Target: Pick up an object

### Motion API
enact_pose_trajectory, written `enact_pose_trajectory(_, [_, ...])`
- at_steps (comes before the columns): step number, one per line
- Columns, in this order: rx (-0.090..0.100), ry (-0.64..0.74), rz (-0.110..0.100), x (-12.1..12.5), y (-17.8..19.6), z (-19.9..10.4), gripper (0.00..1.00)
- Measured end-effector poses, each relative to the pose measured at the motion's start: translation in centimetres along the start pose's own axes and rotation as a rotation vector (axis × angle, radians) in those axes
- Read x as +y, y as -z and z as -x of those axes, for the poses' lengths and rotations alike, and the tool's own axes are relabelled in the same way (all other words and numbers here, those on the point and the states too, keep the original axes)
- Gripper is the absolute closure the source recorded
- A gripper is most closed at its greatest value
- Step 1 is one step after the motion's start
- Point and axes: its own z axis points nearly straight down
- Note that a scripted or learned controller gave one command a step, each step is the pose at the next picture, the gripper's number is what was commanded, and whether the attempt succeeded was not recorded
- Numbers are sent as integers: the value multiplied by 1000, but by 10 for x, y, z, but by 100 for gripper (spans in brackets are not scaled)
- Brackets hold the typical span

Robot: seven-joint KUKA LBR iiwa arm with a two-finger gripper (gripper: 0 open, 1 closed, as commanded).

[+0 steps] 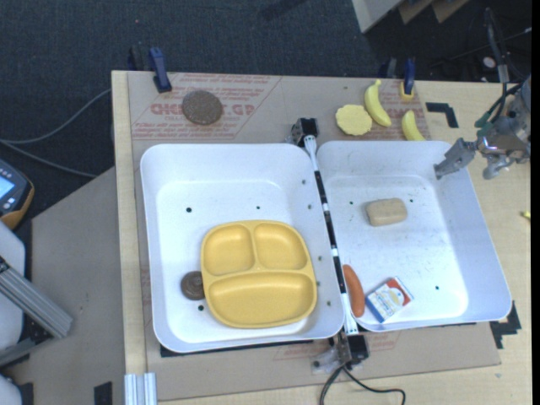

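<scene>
Two shallow white bins sit side by side on my counter (126,226), and I take the yellow tray (256,273) as my landmark: it has three compartments and lies in the left bin (169,175). One brown round cookie-like disc (193,286) rests just left of the tray, touching or nearly touching its edge. To the right of the tray, across the divide between the bins, the right bin (456,251) holds three things: one tan bread-like block (386,213) up and to the right of the tray, one orange-red sausage (353,289) just right of the tray against the bin's near wall, and one small carton (388,299) in red, white and blue beside the sausage; its printing is too small for me to read. Beyond the bins, well above the tray, one brown disc (202,106) lies on the cardboard, over red lettering that I cannot make out whole. Up and far right of the tray lie two yellow bananas (377,104) and one yellow ruffled piece (353,120). My jaws (472,160) hang over the right bin's far right corner, far from the tray, spread open and gripping nothing.
</scene>
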Motion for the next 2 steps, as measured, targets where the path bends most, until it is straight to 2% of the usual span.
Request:
enact_pose_trajectory(1, [5,6,-8,17,-125,-60,0])
enact_pose_trajectory(2, [3,2,-7,6,-173,-79,0])
